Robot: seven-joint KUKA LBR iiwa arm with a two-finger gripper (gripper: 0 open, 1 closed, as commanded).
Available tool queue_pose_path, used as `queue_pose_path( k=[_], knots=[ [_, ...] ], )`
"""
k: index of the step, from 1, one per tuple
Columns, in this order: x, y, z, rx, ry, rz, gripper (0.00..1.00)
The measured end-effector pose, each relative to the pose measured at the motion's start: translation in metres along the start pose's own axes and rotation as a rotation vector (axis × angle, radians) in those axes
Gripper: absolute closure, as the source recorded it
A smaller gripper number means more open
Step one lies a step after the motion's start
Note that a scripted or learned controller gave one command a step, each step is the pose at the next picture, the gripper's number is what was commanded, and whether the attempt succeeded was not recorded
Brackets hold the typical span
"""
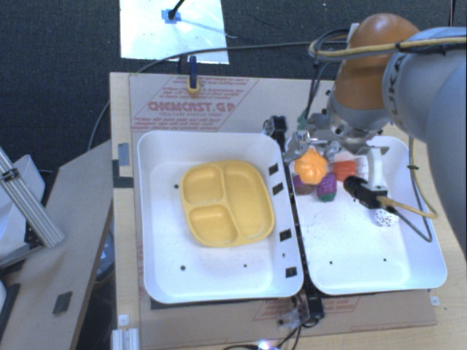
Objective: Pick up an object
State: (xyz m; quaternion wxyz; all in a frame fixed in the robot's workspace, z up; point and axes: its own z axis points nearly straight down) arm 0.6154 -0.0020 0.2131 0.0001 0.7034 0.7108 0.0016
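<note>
My gripper hangs over the far left corner of the right bin, under the orange wrist band. Directly below it sits a rounded orange-yellow object, touching or nearly touching the gripper. A purple object lies just in front of that one, and a red-orange object lies to its right. A small white speckled object rests further right, near a black cable end.
The left bin holds a yellow three-compartment plate. A black-marked divider runs between the bins. The grey arm covers the right bin's far right side. A yellow cable trails over that bin.
</note>
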Motion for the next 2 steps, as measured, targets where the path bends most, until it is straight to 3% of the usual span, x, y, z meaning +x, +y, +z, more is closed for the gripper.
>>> queue_pose_path(
  k=[2],
  knots=[
    [0.098, -0.003, -0.01, 0.001, -0.001, 0.001, 1.0]
  ],
)
